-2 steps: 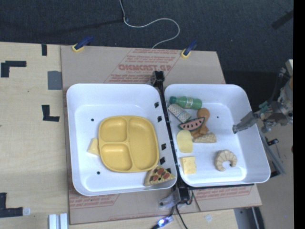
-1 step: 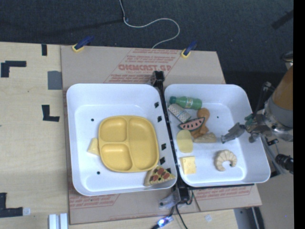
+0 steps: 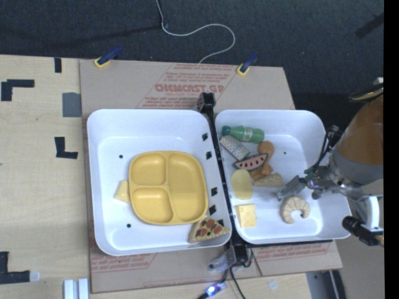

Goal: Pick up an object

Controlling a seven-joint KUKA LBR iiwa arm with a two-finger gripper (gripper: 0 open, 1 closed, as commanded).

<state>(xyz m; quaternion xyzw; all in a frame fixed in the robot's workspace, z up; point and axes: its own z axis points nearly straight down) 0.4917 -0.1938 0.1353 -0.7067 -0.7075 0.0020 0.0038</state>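
Jaws spread apart, our gripper (image 3: 292, 190) is hovering over the toy croissant (image 3: 295, 209) at lower right; we are seeing nothing lifted yet.

Pale wooden bench top (image 3: 31, 217), marked with black angular tape pieces (image 3: 17, 88) and one grey square patch (image 3: 72, 103) towards the left. Laid flat over it, a brown cardboard sheet (image 3: 124, 80) printed with red lettering (image 3: 187, 87) near the far edge. Pinned at that far edge by two blue-and-yellow spring clamps (image 3: 107, 57), one at each corner. Resting on the cardboard, side by side and touching, two shallow white plastic bins (image 3: 100, 126). Fixed over their shared wall at the far end, a black clip (image 3: 207, 101). Beyond the bench, dark blue-grey carpet (image 3: 293, 17), crossed by a thin white cable (image 3: 199, 31) curling down towards the cardboard.
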